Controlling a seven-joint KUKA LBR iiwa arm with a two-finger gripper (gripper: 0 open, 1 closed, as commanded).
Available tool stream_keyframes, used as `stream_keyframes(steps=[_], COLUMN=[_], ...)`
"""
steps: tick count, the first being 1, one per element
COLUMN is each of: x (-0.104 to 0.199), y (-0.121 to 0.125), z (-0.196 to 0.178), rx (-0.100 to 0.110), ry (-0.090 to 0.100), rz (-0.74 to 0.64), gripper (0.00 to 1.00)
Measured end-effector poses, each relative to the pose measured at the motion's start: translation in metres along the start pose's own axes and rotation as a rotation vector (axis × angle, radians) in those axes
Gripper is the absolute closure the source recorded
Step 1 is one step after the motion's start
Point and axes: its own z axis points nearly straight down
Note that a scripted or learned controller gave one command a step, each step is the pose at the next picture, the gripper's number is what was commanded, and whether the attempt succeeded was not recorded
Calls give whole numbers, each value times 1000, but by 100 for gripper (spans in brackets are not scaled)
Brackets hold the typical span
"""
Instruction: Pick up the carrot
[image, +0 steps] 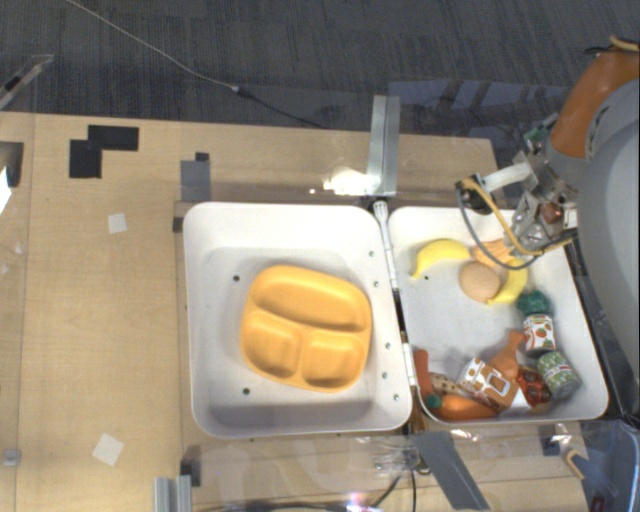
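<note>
Carrot (466, 406): one, right bin's (590, 350) front

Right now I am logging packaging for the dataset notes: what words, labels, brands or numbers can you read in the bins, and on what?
No text can be read.
Small carton in the right bin: printed red and white pattern, too small to read.
Can with red and white label: print too blurred to read.
Green can: label blurred.
Yellow tray, banana, carrot: no markings visible.
</note>
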Motion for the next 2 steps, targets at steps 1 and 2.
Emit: stream_keyframes(steps=[1,2], x=[0,-10], y=[1,8], z=[5,-62], rx=[-2,-5], ry=[0,8], rz=[0,6], gripper=[100,100])
